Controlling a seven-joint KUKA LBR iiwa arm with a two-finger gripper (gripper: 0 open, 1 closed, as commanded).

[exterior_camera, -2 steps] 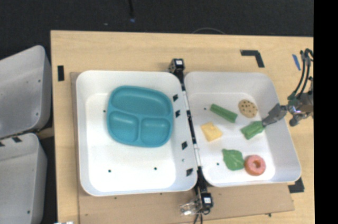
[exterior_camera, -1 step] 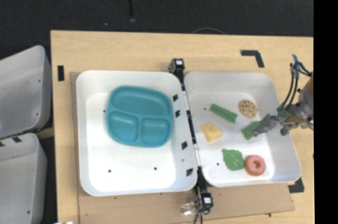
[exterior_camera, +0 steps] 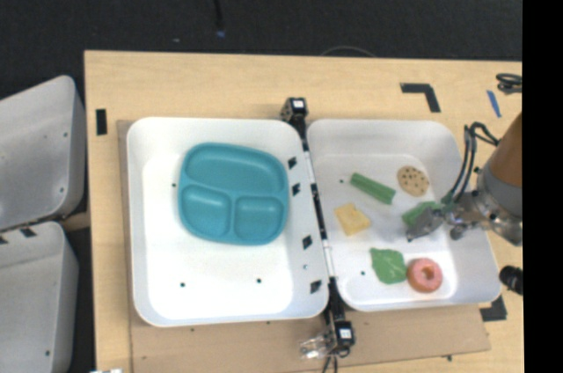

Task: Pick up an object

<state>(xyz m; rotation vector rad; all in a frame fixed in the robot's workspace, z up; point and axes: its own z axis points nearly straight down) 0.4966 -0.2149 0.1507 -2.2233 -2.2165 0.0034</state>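
Observation:
In the right bin (exterior_camera: 378, 138) lie a green stick (exterior_camera: 372, 187), a round speckled cookie (exterior_camera: 412, 179), a yellow cheese wedge (exterior_camera: 353, 219), a green leafy piece (exterior_camera: 387, 264) and a pink donut (exterior_camera: 426, 275). My gripper (exterior_camera: 430, 224) reaches in from the right, low over the bin's right half, between the cookie and the donut. A dark green piece (exterior_camera: 416, 212) sits right at its tip, touching or nearly touching it. Whether that piece is held is unclear.
The left bin (exterior_camera: 158, 274) holds a teal divided plate (exterior_camera: 234, 193) in its upper half. A ridge with black clips (exterior_camera: 312, 213) separates the two bins. Cables (exterior_camera: 466, 160) run along the arm at the right bin's edge. Wooden bench surrounds both bins.

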